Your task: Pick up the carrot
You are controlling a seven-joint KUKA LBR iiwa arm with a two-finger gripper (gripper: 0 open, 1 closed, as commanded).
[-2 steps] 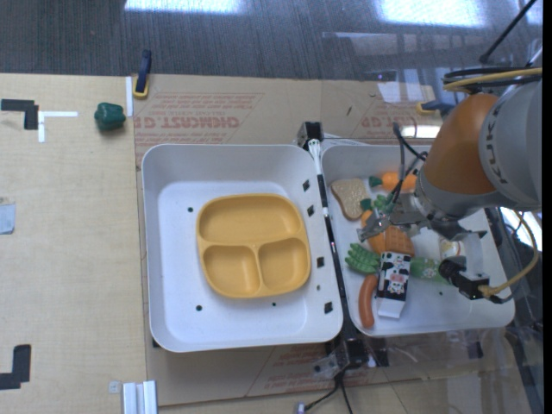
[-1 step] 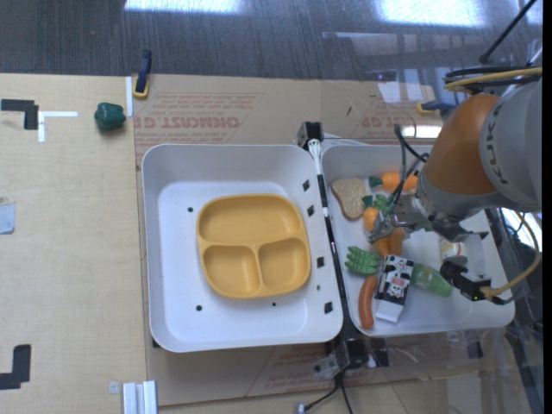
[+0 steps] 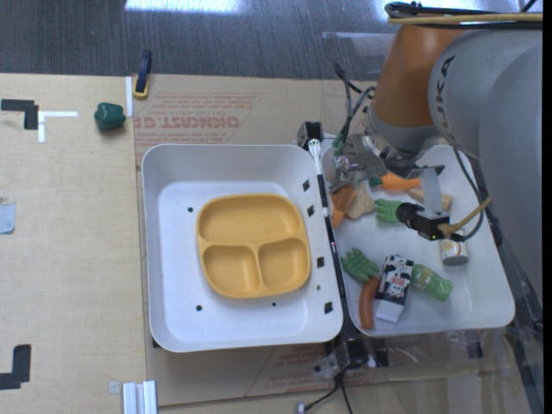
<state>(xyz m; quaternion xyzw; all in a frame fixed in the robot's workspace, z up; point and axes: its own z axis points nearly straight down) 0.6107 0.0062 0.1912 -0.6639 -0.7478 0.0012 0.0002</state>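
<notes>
The carrot (image 3: pixel 400 181), a short orange piece, lies near the back of the right bin (image 3: pixel 483 304), partly under the arm's wrist. My gripper (image 3: pixel 355 167) hangs low over that bin's back left corner, just left of the carrot. The wrist, cables and a black fitting hide much of it. Nothing in the view shows the carrot being held.
Around the carrot lie a tan bread piece (image 3: pixel 360 202), an orange wedge (image 3: pixel 342 205) and a green vegetable (image 3: pixel 392 210). Nearer the front are a cow-print carton (image 3: pixel 395 283), a red sausage (image 3: pixel 368 304) and a green pickle (image 3: pixel 432 283). The left bin (image 3: pixel 164 257) holds a yellow divided plate (image 3: pixel 254 244).
</notes>
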